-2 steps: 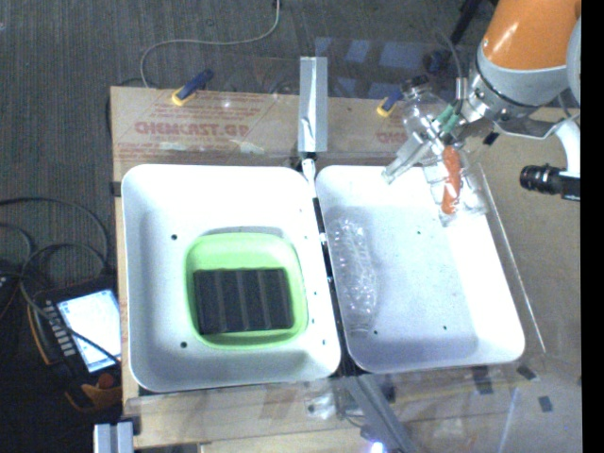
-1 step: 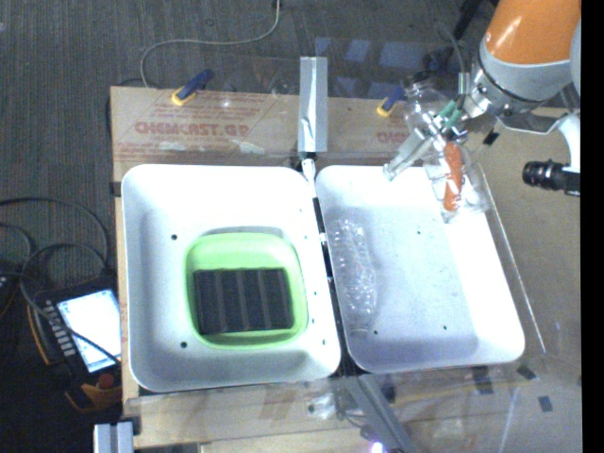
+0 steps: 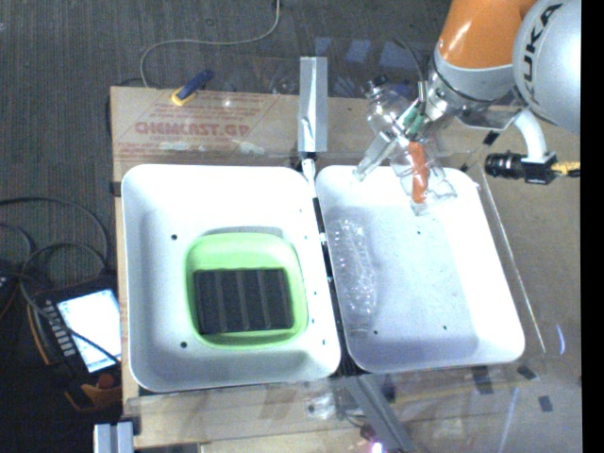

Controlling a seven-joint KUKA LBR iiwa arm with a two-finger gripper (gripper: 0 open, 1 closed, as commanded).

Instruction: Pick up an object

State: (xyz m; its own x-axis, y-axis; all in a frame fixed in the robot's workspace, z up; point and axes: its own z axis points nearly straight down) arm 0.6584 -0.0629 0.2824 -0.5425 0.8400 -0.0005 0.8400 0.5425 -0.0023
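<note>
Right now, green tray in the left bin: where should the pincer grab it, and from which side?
Probably the green tray's rim on the side facing the right bin, coming from above. It lies flat with a raised rounded rim around a dark slatted centre, and that edge is nearest the arm. The body looks too wide to span.

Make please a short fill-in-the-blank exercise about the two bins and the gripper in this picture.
1. The green tray lies in the ____ bin.
2. The gripper hangs over the far edge of the ____ bin.
3. Between its fingers shows a small ____ object.
4. The slots in the tray are ____ in colour.

Missing words: left; right; orange; dark
</note>
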